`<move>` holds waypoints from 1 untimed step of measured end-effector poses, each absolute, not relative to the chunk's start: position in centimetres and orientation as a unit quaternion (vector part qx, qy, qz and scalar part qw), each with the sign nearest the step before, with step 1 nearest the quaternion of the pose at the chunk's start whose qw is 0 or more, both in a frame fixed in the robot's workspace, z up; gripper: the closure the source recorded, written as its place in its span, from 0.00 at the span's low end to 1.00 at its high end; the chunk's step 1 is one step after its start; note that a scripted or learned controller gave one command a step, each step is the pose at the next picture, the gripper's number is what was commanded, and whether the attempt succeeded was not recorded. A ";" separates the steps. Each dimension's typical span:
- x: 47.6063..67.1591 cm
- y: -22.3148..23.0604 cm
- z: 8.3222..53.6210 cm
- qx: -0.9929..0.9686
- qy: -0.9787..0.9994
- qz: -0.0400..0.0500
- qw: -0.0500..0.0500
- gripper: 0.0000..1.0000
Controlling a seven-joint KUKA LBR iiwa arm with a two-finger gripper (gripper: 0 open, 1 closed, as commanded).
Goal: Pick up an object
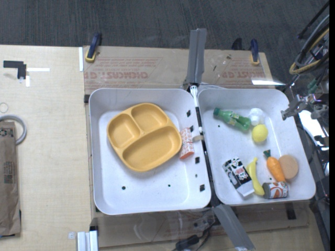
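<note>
We see a round yellow lemon-like ball (259,134) in the upper middle of the right white bin (293,195), a green plastic bottle (232,118) just beside it. Lower lie a black-and-white carton (238,175), banana (255,175), carrot (274,168) and can (276,190). The divided yellow plate (144,136) fills the left bin (104,192).
</note>
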State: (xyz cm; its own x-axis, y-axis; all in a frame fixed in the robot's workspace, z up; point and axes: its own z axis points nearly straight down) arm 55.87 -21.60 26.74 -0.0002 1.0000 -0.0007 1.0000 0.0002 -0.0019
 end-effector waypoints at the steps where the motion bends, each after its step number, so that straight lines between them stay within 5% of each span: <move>1: 56.6 -22.2 15.4 -0.679 -0.734 0.001 0.000 0.00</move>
State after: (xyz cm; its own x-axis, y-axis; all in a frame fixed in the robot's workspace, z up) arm 56.55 -22.23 15.43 -0.0780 0.9970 -0.0011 0.9970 0.0780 -0.0016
